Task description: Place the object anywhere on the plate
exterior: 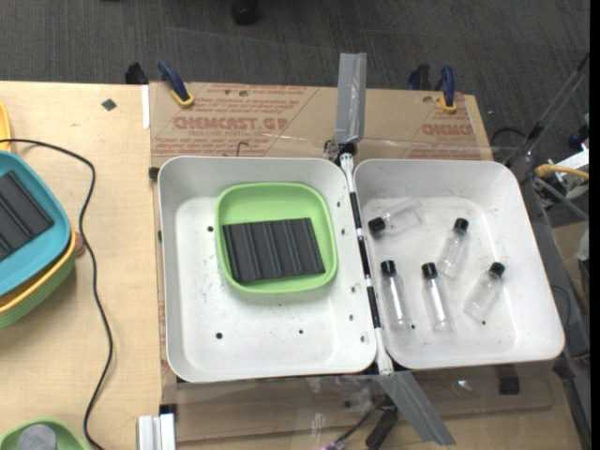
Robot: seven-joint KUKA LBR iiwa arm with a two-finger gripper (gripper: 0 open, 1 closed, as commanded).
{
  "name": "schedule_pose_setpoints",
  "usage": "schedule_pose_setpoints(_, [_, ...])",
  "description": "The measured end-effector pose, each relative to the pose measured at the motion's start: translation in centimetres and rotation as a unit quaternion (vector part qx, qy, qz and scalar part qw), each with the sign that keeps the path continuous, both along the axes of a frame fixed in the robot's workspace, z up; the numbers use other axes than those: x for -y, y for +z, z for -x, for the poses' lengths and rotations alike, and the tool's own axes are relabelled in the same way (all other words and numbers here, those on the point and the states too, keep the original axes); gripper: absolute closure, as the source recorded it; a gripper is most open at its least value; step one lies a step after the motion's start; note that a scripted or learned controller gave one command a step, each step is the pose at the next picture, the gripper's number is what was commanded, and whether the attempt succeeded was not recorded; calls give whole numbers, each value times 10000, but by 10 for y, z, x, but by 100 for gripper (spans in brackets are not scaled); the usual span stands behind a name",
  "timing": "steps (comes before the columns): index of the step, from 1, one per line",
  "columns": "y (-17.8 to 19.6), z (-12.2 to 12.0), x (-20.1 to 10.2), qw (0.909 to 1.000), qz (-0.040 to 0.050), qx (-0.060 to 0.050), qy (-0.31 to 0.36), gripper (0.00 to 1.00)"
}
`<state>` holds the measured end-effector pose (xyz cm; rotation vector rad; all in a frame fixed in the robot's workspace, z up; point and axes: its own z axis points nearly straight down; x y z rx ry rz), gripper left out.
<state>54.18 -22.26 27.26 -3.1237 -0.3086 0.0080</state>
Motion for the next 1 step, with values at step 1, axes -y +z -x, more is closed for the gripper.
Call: schedule_pose_setpoints(1, [0, 0, 0, 10000, 0, 0, 0, 0])
